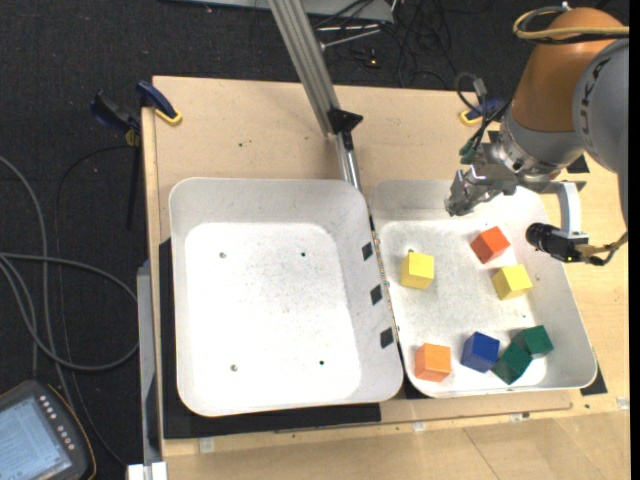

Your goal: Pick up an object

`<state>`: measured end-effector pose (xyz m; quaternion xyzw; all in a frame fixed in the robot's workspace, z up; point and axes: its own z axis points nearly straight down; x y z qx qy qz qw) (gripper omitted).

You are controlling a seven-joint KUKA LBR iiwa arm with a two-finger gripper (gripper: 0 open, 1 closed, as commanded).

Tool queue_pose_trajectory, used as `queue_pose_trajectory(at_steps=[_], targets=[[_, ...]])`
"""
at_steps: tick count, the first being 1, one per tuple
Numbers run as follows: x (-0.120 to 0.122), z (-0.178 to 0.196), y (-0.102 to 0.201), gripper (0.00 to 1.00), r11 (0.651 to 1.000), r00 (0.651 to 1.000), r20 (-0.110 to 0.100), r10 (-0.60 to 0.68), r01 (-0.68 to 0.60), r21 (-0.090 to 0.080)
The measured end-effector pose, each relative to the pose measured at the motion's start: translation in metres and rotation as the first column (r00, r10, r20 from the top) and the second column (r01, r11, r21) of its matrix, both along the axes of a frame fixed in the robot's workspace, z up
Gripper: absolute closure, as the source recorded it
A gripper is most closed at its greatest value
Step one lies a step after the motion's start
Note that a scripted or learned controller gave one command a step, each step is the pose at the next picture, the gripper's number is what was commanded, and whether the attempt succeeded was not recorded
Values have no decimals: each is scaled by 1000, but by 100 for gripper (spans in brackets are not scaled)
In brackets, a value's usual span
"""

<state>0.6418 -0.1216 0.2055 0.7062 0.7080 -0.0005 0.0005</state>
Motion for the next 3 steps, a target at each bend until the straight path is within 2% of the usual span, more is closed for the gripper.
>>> queue_pose_trajectory(at_steps=[3], targets=[[28, -4, 156, 100, 1000, 1000, 3, 5, -5, 3]])
